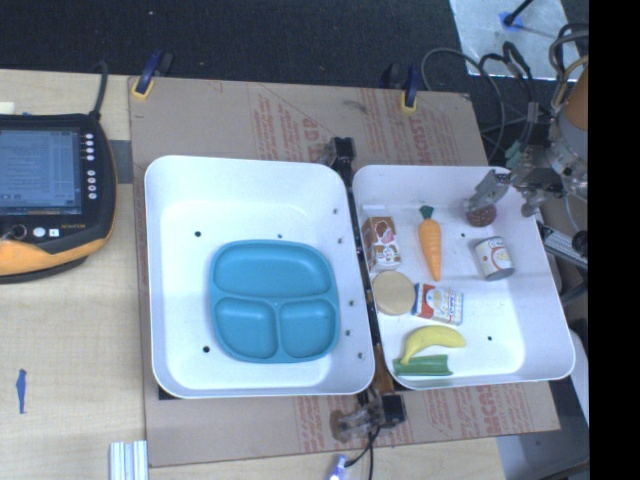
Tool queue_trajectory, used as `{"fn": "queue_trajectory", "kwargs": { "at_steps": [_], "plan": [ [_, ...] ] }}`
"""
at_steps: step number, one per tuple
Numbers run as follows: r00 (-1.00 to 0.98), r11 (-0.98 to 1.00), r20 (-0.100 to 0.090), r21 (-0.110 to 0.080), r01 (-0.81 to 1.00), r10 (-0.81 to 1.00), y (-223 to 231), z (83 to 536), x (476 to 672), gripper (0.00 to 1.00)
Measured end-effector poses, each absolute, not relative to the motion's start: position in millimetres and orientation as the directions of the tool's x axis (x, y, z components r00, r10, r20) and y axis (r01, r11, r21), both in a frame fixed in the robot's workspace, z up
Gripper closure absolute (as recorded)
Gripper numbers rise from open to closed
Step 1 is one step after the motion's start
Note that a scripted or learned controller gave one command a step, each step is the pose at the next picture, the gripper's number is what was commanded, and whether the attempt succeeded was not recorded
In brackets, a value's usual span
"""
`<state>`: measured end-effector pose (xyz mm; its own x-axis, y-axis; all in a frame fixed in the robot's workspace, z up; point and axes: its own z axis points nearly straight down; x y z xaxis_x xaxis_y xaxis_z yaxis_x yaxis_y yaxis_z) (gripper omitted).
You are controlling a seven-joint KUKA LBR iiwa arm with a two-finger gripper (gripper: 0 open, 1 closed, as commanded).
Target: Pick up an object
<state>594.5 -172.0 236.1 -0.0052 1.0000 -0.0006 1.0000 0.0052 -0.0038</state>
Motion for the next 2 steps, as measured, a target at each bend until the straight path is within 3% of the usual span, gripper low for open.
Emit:
{"fn": "queue_trajectory", "kwargs": {
  "at_steps": [1,2],
  "plan": [
    [-0.007,0.007,-0.001,-0.006,1.000,1.000,-126,91,598.5,0.00],
    [-0.009,0.009,-0.003,-0.005,1.000,1.000,-128,102,599.0,1.00]
  ]
}}
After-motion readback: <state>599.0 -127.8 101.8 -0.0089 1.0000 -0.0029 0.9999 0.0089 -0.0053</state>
